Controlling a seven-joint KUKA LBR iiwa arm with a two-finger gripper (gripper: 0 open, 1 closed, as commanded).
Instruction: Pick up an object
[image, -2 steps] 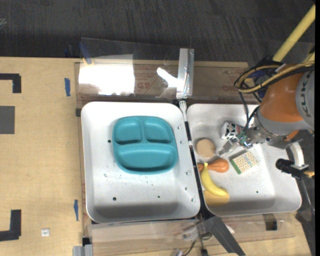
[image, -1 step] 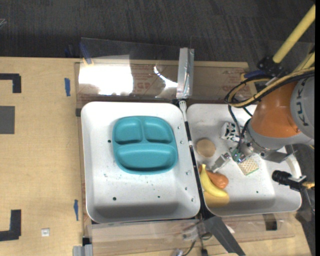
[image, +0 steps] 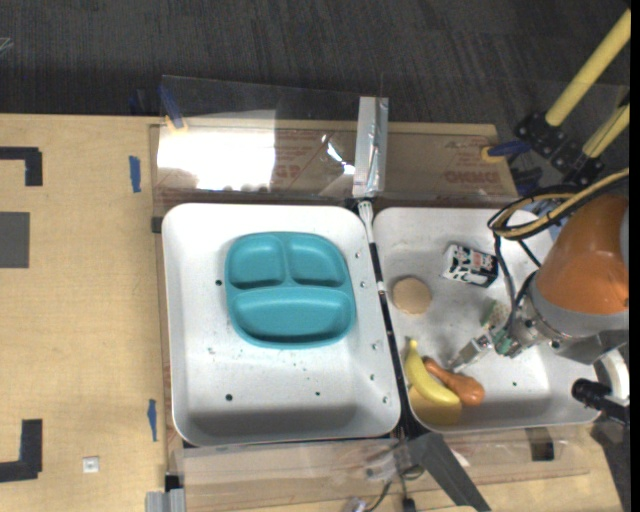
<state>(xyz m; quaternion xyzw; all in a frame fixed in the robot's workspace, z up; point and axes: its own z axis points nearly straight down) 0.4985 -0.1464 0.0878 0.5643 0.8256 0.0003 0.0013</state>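
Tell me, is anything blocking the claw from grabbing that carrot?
Nothing visible does. The gripper sits in the right bin just above the carrot, with bare bin floor between. The carrot lies across the banana, so the two touch.

Two white bins sit side by side: the left bin (image: 190, 380) holds one teal divided tray (image: 290, 287), the right bin (image: 520, 385) one banana (image: 428, 385), one orange carrot-like piece (image: 458, 380), one tan disc (image: 411, 294) and one small printed packet (image: 470, 264).

arm (image: 590, 290): grey body | broad orange band | black cables looping along it | green part near tip
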